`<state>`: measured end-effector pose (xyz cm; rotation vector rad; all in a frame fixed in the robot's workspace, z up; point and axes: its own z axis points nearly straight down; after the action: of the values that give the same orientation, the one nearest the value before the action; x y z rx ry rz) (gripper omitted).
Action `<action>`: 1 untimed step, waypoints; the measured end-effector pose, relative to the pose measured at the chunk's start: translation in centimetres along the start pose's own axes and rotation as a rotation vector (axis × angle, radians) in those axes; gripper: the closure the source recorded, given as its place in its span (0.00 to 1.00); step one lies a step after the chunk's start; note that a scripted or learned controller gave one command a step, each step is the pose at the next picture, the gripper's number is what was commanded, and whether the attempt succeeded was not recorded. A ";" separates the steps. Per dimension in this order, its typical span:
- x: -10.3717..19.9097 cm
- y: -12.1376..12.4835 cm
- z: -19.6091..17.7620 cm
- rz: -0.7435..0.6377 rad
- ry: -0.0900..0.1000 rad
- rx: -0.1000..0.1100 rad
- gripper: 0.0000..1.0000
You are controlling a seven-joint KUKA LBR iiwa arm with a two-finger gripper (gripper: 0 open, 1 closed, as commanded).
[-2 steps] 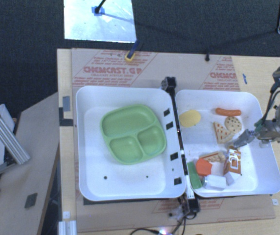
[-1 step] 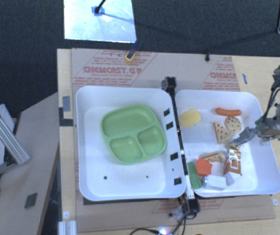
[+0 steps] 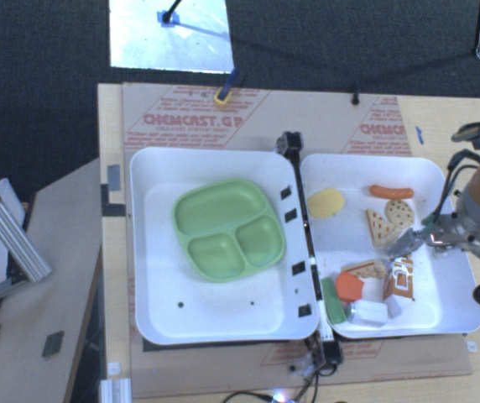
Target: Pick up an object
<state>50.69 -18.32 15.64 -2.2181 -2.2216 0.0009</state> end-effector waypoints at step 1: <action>0.3 -0.5 6.1 0.001 0.000 0.001 0.00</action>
<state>50.14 -18.06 9.50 -2.2179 -2.2203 0.0019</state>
